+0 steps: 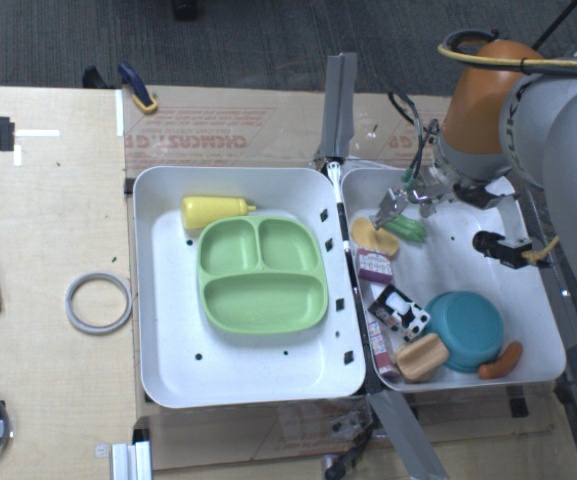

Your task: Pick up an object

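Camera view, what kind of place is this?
Probably a robotics lab bench for grasping trials: two white bins, a robot arm, and toy items such as a green divided plate and blue bowl.

Left white bin (158, 298) held a pale green divided plate (263, 273) w/ a yellow bottle (213, 209) just behind it. Right white bin (528, 308): blue bowl (466, 328), black-and-white cow-patterned toy (401, 310), tan bun (419, 357), orange-brown sausage (499, 361), green item (405, 229), purple-and-white packet (375, 265).
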`<state>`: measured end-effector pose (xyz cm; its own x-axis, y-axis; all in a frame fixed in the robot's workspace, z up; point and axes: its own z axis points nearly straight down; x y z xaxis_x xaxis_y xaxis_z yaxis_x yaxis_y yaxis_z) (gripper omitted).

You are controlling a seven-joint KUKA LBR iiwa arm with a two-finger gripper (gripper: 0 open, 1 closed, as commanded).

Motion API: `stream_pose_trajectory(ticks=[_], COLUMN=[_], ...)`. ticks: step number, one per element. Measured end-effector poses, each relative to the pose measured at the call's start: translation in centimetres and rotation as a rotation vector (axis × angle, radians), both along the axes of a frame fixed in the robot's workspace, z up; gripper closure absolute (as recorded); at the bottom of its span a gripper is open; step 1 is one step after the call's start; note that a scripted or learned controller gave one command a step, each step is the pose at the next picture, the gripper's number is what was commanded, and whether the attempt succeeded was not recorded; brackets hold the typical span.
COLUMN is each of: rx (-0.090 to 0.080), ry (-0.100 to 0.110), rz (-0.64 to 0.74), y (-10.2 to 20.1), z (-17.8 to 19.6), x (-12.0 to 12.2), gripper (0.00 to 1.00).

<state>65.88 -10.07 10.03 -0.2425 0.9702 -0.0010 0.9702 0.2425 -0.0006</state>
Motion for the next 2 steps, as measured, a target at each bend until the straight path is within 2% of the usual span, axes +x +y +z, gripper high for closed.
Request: stream_pose_trajectory(ticks=[1,2], rx=[0.001,0.000], ry=[0.002,0.006], rz=[-0.197,-0.201], y=[-0.08,-0.25], z=[-0.94,-0.07], x=[-1.90,-1.98], gripper=[0.00,1.00])
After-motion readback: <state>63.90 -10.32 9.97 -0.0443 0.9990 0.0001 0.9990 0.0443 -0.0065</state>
